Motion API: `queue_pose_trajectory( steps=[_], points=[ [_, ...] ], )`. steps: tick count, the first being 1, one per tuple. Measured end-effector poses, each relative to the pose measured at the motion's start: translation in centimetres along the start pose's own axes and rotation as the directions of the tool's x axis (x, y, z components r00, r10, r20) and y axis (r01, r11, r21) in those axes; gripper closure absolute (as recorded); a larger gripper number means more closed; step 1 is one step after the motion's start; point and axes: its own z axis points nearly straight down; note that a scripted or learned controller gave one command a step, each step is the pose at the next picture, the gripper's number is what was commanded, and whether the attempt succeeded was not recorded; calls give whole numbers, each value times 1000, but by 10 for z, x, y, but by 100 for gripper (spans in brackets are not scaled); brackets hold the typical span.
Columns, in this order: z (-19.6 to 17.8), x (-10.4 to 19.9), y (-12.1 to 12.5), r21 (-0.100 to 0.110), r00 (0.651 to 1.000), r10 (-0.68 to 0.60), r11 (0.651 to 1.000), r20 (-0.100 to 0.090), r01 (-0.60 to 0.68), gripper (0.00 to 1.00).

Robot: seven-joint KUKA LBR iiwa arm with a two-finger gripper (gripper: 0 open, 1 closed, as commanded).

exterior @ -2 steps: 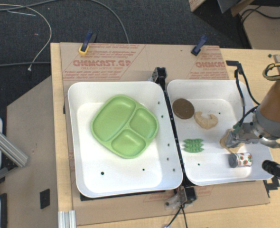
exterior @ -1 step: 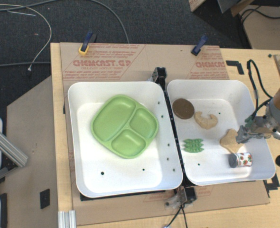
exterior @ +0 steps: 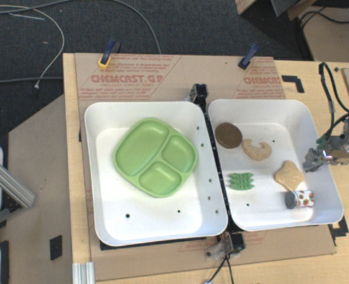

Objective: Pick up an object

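Nothing is picked up yet; the approach step is in hand, and the next move likely calls for reaching over the right bin (exterior: 268,112) rim and down onto one item. Left of that bin, the left bin (exterior: 103,129) holds a green tray (exterior: 155,157). The right bin holds a brown disc (exterior: 228,135), tan piece (exterior: 257,150), green bit (exterior: 241,181), tan block (exterior: 289,175) and small cup (exterior: 300,199). The gripper (exterior: 315,158) hangs at its right rim; I cannot tell how its jaws stand.

Two clamps, blue (exterior: 248,56) and yellow-blue (exterior: 107,53), grip the cardboard (exterior: 162,76).
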Motion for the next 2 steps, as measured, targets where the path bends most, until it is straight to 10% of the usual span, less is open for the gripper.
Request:
queue_pose_trajectory(
  steps=[2],
  points=[
    [-32, 52, 10, 7, 1000, -5, 1000, -6, 5, 100]
  ],
)
